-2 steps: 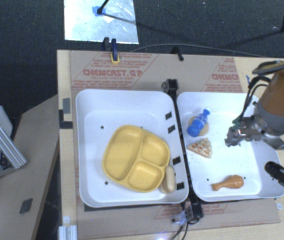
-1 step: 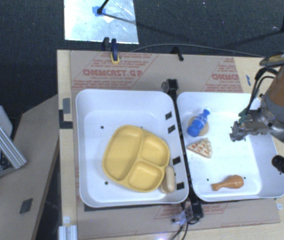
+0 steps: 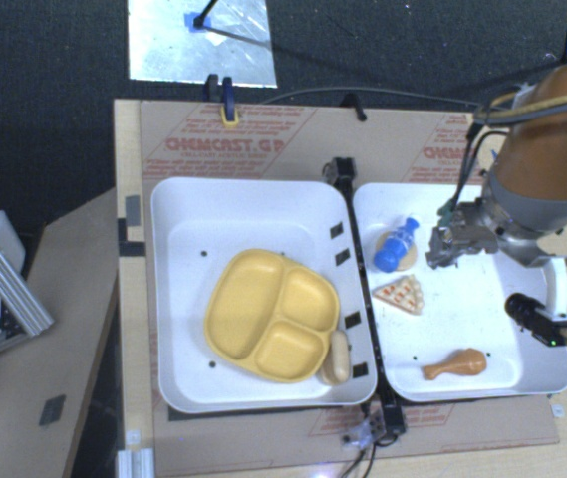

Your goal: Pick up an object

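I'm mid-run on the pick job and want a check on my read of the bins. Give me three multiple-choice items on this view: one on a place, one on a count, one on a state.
1. Where does the yellow divided tray lie?
A. in the left bin
B. in the right bin
C. on the bench outside the bins

2. How many loose things lie in the right bin?
A. one
B. three
C. five

3. How does the gripper stand to the blue bottle?
A. the bottle is lifted between its fingers
B. it is apart from the bottle, to its right
C. it presses the bottle flat

Answers: 1 A, the tray rests on the left bin floor. 2 B, the bottle, the pizza slice and the drumstick. 3 B, bare white floor shows between them.
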{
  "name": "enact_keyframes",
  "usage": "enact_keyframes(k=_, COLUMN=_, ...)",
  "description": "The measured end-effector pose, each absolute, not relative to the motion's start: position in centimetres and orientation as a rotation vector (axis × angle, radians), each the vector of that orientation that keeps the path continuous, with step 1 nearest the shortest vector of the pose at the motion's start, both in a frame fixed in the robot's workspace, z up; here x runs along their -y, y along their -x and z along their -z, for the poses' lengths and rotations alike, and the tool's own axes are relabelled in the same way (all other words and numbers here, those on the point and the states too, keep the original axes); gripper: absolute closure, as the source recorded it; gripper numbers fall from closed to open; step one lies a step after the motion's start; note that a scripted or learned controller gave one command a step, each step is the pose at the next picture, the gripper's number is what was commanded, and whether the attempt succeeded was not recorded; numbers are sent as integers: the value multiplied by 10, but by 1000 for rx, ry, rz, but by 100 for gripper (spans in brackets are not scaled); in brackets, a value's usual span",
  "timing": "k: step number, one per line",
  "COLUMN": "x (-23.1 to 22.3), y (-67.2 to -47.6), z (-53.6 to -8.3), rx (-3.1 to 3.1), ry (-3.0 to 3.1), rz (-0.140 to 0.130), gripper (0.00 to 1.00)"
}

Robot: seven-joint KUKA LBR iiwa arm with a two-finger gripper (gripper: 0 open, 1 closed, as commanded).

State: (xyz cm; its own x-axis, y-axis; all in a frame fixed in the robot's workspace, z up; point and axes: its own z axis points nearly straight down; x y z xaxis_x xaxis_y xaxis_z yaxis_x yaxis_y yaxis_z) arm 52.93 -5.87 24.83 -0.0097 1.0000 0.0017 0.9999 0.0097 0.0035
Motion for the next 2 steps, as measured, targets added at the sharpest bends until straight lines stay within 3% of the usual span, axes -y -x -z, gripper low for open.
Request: enact_keyframes(k=2, x=-43, y=-571, z=-241, rx=-2231, ry=-2210, rz=-7, gripper=100)
